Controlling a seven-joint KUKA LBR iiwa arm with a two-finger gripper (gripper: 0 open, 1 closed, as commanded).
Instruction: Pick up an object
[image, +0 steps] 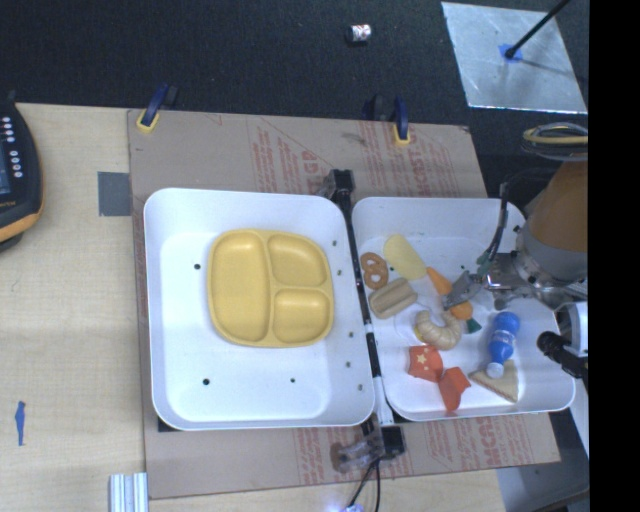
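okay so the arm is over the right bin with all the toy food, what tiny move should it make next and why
Probably a short descent. The end effector sits among crowded pieces in the right bin, its tips by the small orange piece and the croissant. No piece is visibly between its tips, so lowering should come first.

Wooden bench (70, 330), covered in the middle by a cardboard sheet (300, 150). On that sheet, two white bins side by side, touching: left bin (180, 400), right bin (440, 215). Clamped to the sheet's far edge, a yellow clip (152, 108) and a blue clip (400, 122). Left of the sheet, a grey tape patch (114, 193) and a black-and-orange handset (14, 170).
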